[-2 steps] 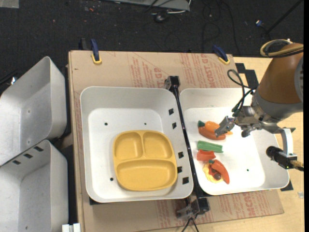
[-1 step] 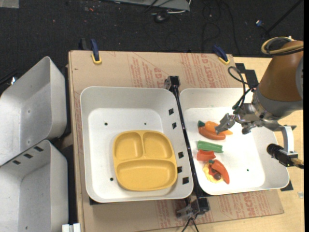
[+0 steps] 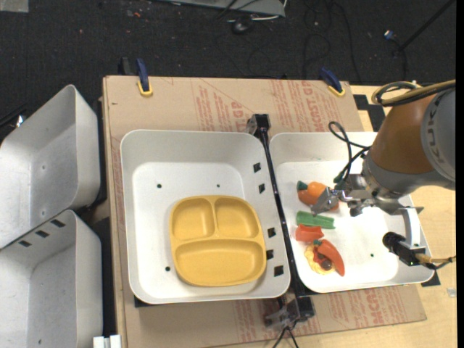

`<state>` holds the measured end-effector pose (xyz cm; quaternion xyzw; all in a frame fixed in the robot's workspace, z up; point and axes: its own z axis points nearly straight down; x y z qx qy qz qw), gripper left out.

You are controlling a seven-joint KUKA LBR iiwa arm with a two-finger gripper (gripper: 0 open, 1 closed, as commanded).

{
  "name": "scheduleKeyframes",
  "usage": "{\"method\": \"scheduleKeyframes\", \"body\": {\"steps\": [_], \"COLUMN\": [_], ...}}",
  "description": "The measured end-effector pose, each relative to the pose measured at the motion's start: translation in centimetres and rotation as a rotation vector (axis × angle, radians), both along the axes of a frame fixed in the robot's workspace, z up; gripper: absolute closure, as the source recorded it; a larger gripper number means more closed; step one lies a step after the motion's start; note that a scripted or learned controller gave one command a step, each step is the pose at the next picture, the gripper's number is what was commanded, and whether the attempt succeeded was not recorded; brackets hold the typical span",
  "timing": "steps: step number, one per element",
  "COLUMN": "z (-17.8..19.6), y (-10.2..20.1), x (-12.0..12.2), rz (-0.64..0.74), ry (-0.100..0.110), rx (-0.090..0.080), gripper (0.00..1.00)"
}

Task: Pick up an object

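Note:
Several small toy foods lie in the right bin (image 3: pixel 377 270): an orange round piece (image 3: pixel 314 191), a green strip (image 3: pixel 316 221), a red-orange piece (image 3: pixel 309 233) and a red and yellow piece (image 3: pixel 325 256). My gripper (image 3: pixel 328 199) reaches in from the right and sits low in the bin, right beside the orange piece and just above the green strip. Its grey fingers point left toward those pieces. I see nothing clearly held between them.
The left bin (image 3: pixel 145 194) holds a yellow divided plate (image 3: pixel 217 240). A black divider (image 3: pixel 272 194) runs between the two bins. Two more white bins (image 3: pixel 43 165) stand off the bench at the far left. The arm's orange band (image 3: pixel 402 140) hangs over the right bin's right side.

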<state>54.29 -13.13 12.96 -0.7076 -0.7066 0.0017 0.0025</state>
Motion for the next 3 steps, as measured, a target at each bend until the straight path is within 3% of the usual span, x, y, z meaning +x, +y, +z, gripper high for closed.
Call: {"method": "scheduleKeyframes", "body": {"steps": [1, 2, 3], "z": [-3.7, -2.4, 2.2], "y": [0.0, 0.0, 0.6], "x": [0.1, 0.2, -0.2], "rz": [-0.001, -0.001, 0.004], "ry": [-0.008, -0.012, -0.009], "rx": [-0.001, -0.001, -0.002], "gripper": [0.0, 1.0, 1.0]}}
